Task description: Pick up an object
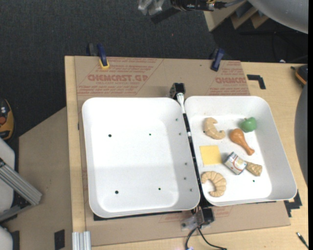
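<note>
Bins sat side by side on the tabletop: the left bin bare, the right bin holding a croissant, cheese slice and drumstick. Nothing was grasped; whether the claw, high at the top edge, was apart I cannot tell. Next, likely, descent onto one object.

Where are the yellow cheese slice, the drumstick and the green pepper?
yellow cheese slice (210,155), camera view, middle of its flat face.
drumstick (241,139), camera view, its orange meaty part.
green pepper (249,124), camera view, middle of its body.
</note>
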Controlling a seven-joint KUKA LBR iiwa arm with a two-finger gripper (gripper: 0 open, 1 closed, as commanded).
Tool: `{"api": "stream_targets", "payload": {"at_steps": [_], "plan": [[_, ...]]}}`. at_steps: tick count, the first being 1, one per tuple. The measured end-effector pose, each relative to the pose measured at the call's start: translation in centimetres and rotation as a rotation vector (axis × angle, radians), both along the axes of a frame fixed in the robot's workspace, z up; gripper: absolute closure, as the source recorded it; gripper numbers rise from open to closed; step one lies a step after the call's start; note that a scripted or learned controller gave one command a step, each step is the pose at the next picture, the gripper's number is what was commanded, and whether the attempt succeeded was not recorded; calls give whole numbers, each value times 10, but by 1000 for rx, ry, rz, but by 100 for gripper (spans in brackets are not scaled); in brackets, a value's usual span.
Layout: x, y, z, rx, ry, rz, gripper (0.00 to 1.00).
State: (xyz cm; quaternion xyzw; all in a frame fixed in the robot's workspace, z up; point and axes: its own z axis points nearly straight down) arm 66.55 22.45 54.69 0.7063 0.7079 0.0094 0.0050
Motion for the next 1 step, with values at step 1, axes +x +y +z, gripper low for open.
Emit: {"api": "stream_targets", "payload": {"at_steps": [1], "plan": [[-127, 2, -57, -6, 29, 4, 100]]}}
